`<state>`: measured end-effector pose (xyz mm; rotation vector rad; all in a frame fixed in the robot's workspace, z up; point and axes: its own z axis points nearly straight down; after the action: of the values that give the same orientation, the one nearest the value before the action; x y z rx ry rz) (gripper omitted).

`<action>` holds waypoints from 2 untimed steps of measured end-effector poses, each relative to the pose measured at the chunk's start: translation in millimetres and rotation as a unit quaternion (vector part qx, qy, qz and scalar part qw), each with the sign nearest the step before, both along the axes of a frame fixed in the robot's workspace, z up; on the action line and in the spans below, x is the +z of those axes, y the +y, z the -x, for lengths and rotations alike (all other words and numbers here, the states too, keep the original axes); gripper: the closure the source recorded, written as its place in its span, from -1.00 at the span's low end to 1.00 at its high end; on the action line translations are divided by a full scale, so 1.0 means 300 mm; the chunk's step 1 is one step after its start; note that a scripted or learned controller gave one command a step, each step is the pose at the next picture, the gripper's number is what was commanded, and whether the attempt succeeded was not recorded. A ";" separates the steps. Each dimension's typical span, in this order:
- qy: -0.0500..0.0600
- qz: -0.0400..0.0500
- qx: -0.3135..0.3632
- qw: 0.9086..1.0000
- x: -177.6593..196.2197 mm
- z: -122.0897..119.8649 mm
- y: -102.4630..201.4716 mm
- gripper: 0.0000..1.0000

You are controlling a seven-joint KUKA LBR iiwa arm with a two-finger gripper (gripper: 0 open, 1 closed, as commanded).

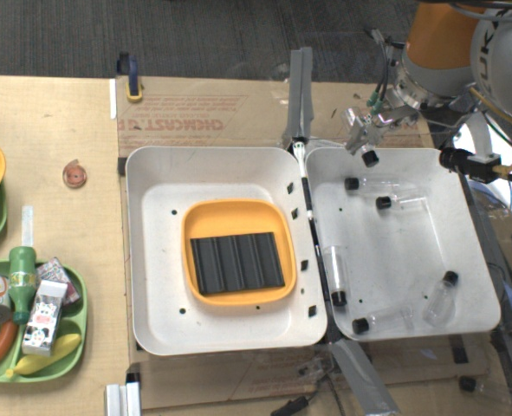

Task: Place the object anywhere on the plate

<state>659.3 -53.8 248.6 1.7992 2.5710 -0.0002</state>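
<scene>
Your two-finger gripper (366, 142) hovers with a small clear black-capped vial (368, 152) at its tips; whether it's clamped, you can't tell. Vials are light, slick, rigid, so grip mid-barrel; the orange square plate (238, 219) sits well left

Two bins sit side by side on the bench (56, 111), the left bin (152, 232) touching the right bin (472, 267) along a shared edge at centre. A plate (238, 219) lies in the middle of the left bin, with a ridged slab (237, 262) resting on it. Several vials are scattered in the right bin: one (333, 276) lies along its left wall, another (398, 203) near its middle, and another (440, 297) at its front right. The end effector (370, 137) hangs over the right bin's rear edge. Far left on the bench, a tray (74, 336) holds a bottle (22, 280) and toy food.
</scene>
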 end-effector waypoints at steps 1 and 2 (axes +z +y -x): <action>0.002 -0.001 0.100 0.995 -0.192 0.002 0.138 1.00; 0.001 0.001 0.210 0.978 0.403 -0.001 -0.034 1.00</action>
<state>659.4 -63.9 369.6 1.2189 2.8926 -0.0020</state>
